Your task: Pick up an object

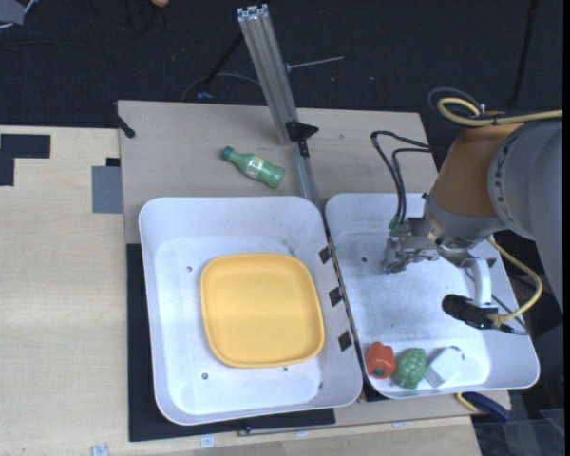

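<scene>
The arm came in from three o'clock, its orange band above the wrist; the gripper (399,255) hung low over the right bin (513,369), toward eleven o'clock of that bin's middle, above bare white floor; whether its jaws stood apart or together I could not tell, and nothing could be seen held in them.

The pickable pieces lay in a close row against the right bin's six o'clock edge, well apart from the gripper; a red object (381,359) sat at the nine o'clock end of the row; a knobbly green object (409,368) sat just beside it, and they seemed to touch; a pale grey-white block (444,366) lay at three o'clock of the green one.

The left bin (166,255) held a yellow plate (261,310), lying flat near its middle; a small green bottle (254,166) lay on its side on the bench at twelve o'clock of that bin, outside both bins; a slanted metal post (271,65) rose behind it, toward one o'clock.
</scene>
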Tool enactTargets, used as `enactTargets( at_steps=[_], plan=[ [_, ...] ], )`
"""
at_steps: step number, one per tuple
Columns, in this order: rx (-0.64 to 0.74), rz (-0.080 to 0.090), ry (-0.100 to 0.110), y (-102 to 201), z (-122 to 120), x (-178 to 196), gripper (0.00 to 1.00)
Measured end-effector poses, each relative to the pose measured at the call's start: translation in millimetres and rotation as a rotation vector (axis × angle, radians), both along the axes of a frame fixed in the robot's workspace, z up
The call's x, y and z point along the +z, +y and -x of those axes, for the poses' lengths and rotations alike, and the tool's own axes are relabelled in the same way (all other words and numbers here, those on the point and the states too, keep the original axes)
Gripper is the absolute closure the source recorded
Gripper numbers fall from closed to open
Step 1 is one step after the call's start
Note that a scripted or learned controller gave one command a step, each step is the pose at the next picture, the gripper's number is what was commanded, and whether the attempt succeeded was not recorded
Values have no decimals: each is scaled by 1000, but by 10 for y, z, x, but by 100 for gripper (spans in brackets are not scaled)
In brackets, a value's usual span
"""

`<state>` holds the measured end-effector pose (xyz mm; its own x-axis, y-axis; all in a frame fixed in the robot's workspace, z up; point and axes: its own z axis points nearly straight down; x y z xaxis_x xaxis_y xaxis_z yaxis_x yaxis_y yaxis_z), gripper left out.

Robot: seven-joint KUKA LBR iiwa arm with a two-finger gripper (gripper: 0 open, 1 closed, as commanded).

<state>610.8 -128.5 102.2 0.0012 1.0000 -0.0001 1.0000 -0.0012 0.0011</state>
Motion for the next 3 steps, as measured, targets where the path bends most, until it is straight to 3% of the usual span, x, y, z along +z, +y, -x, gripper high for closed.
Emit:
enactTargets(
  at_steps=[2,3],
  plan=[
    [1,1,-2,-110,45,1087,100],
    [0,0,-1,-116,42,1313,100]
  ],
)
